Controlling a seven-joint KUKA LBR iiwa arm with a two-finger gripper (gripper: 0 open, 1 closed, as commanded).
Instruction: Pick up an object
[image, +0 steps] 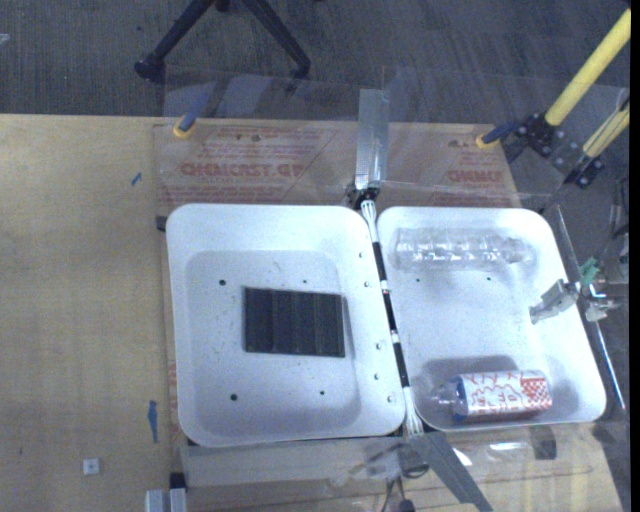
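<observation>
Inside right bin (560, 250): clear bottle (458, 248) at back, red-white can (497, 393) in front; left bin (190, 260) holds dark slab (295, 322); claw state: cannot tell

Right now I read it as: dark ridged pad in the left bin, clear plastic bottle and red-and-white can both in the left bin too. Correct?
Not quite. The camera view shows the clear plastic bottle and red-and-white can in the right bin. The dark ridged pad is in the left bin.
</observation>
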